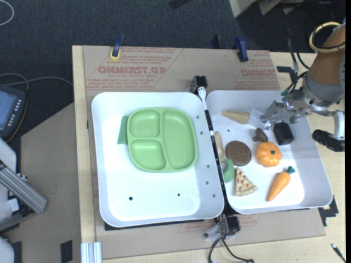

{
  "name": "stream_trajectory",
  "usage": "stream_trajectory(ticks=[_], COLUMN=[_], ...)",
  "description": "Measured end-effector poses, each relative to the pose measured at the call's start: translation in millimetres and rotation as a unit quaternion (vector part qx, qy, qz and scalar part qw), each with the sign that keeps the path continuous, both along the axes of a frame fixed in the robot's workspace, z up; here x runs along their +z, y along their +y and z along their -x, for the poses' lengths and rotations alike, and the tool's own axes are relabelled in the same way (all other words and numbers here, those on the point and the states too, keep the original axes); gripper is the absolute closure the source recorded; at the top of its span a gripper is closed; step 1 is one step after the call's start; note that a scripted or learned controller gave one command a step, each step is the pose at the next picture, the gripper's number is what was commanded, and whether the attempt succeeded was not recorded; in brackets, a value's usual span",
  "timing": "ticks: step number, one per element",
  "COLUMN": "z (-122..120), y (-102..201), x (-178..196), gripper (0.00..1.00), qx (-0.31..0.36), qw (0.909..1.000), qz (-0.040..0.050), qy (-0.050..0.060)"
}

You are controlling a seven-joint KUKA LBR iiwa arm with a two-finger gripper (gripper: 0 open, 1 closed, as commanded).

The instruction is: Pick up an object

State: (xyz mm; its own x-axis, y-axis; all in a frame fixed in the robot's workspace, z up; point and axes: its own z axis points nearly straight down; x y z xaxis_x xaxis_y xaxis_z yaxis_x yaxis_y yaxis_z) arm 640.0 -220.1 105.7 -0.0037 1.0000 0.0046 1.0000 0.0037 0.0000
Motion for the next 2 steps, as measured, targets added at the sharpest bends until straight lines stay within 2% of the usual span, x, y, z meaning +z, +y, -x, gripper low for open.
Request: stream_trajectory(ticks=[1, 2], z=[-6.3, 0.0], y=[3.3, -0.6], x=[-11.1, -9.3], gripper=[0.00, 1.00], qx=[0.000, -0.001], qw=[1.0000, 1.0000], qz=[-0.0013, 0.0033], qy=[-0.005, -0.002])
